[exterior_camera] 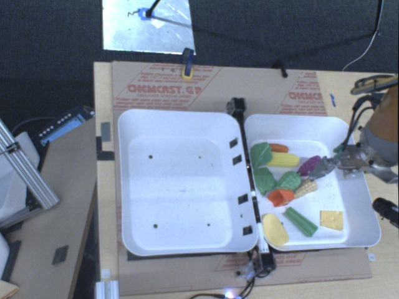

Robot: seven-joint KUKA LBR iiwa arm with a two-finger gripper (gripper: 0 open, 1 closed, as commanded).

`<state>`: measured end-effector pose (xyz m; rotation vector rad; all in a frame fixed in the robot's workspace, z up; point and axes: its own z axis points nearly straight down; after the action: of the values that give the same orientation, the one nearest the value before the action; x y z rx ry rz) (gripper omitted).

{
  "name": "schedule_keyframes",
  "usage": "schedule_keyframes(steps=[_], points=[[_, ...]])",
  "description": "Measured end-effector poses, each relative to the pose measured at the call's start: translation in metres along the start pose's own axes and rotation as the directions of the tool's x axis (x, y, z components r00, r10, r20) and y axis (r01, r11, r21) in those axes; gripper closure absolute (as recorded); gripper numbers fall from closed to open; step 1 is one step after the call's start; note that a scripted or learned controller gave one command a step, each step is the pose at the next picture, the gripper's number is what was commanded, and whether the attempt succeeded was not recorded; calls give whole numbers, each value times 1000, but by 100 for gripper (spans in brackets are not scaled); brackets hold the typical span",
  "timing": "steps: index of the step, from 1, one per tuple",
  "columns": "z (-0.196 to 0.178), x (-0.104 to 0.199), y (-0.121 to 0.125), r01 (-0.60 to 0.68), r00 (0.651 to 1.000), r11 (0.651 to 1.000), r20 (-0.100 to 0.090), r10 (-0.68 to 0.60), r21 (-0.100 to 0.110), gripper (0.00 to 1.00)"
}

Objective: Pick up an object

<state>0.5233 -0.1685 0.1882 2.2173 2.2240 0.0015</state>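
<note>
Two shallow white bins sit side by side on a brown cardboard sheet (162, 83) printed with red lettering. The left bin (181, 179) shows bare white floor. The right bin (358, 226) holds the toy food, about nine pieces. Three are green leafy pieces (260, 154), clustered nearest the divider. There is one each of an orange carrot (278, 147), a yellow corn cob (283, 161), an orange-red piece (280, 197), a pale yellow piece (275, 228), a green stick (300, 222), a purple piece (308, 165) and a yellow cracker-like square (331, 220).

The gripper (325, 167) reaches in from the right and its tip lies against the purple piece; I cannot tell how far it is parted or whether it grips anything.

The bench stands on dark carpet, with a reflective sheet (148, 16) behind it.
</note>
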Motion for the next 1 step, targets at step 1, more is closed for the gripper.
schedule_keyframes(steps=[1], points=[[108, 80, 52, 9, 1000, 1000, -2, -9, -1, 0]])
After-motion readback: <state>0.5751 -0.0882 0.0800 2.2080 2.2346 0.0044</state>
